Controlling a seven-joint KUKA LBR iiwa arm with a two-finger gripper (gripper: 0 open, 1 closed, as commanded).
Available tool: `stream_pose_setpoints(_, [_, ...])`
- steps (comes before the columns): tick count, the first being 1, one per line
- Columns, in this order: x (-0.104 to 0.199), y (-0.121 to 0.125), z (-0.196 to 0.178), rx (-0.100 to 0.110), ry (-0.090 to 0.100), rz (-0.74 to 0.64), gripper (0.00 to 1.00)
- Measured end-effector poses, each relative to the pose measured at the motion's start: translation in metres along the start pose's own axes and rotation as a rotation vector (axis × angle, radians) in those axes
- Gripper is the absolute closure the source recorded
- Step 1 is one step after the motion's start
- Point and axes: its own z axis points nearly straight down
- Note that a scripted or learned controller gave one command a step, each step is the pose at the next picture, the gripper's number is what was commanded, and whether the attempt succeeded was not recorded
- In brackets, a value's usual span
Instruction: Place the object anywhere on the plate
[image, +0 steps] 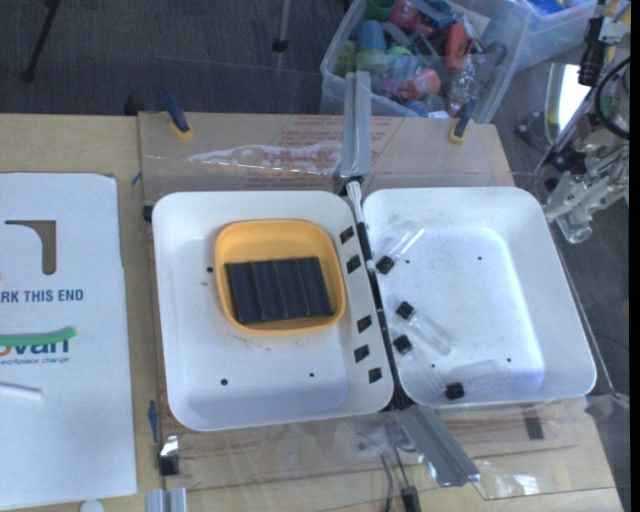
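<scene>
A yellow square plate (232, 243) sits in the left white bin (185, 330). A black ribbed rectangular object (278, 290) lies flat on the plate and covers most of its middle. My gripper (577, 216) hangs off to the right, above the upper right edge of the right bin (480, 290), well apart from the plate and the object. Nothing shows in it.
Small black tabs line the seam between the bins (362, 300). A clear tub of colourful toys (430, 50) stands behind the bench. A white printed board (60, 330) lies at the left. Blue and yellow clamps (178, 118) hold the cardboard at the back.
</scene>
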Motion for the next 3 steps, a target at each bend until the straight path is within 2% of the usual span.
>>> stream_pose_setpoints(1, [0.000,0.000,-0.122,0.003,0.000,-0.175,1.00])
stream_pose_setpoints(2, [-0.006,0.032,0.008,0.000,0.000,-0.287,1.00])
stream_pose_setpoints(3, [-0.008,0.001,-0.101,0.002,0.000,-0.501,1.00])
